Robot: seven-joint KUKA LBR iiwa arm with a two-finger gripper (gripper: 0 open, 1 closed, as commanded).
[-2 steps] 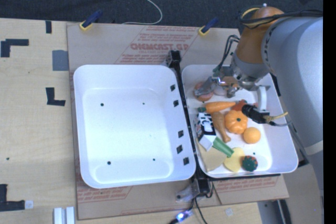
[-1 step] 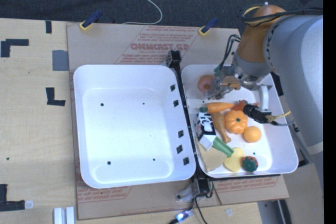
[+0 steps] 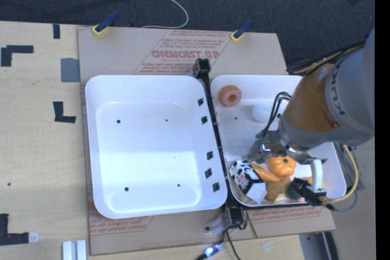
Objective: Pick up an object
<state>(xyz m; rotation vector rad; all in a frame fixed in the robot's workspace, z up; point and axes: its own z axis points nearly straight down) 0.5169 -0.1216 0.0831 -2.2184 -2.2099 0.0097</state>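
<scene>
The pincer (image 3: pixel 265 149) hangs low inside the right bin (image 3: pixel 242 131), towards its near half; the wrist above hides its tip, so I cannot tell whether it is open or closed, or whether it has hold of anything; the arm (image 3: pixel 317 103), grey with a broad orange band, reaches in from the right and covers the bin's right side. Just below the pincer, close enough that contact cannot be judged, lies an orange toy (image 3: pixel 277 168); to the toy's left, touching or nearly touching it, sits a small black-and-white patterned toy (image 3: pixel 243 175), by the bin's near left corner. Farther up the same bin, well apart from the pincer, a small white ball (image 3: pixel 261 111) rests on the floor; a pink ring (image 3: pixel 230 95) shaped like a doughnut lies near the far left corner. The left bin (image 3: pixel 146 149) stands just beside the right one, with a black strip (image 3: pixel 210 122) along the seam between them; both bins sit on a brown cardboard sheet (image 3: pixel 183 52) with red lettering, laid on the pale wooden surface (image 3: pixel 36 149).
</scene>
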